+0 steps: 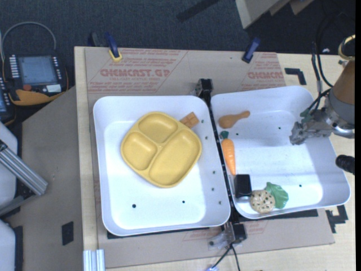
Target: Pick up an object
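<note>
The right bin [293,103] holds a tan drumstick-shaped toy [233,119] near its back left, an orange carrot [228,154] along its left wall, a black block [242,184], a speckled cookie [260,201] and a green leafy piece [278,193] at the front. My gripper [299,134] hangs over the right side of this bin, well apart from all of them, with nothing seen between its fingers. The left bin [113,168] carries a yellow divided plate [162,148], and a small brown block [189,119] lies at the plate's back edge.
A black clamp [204,87] sits at the back where the two bins meet. Blue clips [114,48] hold the cardboard sheet at the rear. A pendant with a screen [34,75] lies off the bench at far left.
</note>
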Controlling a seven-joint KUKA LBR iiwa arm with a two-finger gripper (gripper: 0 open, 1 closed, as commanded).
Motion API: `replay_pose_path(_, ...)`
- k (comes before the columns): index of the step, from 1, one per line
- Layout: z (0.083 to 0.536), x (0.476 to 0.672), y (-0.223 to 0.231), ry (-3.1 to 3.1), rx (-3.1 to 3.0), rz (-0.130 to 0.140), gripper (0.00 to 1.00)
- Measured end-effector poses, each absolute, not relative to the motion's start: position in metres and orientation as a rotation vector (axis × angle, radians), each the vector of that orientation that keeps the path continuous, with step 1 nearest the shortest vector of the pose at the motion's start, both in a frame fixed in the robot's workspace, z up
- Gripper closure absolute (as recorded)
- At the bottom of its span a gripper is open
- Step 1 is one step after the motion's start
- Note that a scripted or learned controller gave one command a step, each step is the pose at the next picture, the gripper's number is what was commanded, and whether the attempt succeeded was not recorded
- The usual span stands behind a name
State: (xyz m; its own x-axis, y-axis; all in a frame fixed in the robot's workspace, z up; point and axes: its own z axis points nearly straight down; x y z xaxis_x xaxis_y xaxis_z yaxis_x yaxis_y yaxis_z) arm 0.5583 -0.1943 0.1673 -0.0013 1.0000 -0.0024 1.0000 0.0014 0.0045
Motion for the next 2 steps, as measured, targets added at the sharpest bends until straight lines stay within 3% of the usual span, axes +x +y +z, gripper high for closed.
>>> replay_pose_path(1, 0.214, 0.556, -0.203, 2.217, 2.216, 0.003, 1.0)
replay_pose_path(2, 0.275, 0.566, -0.202, 2.216, 2.213, 0.006, 1.0)
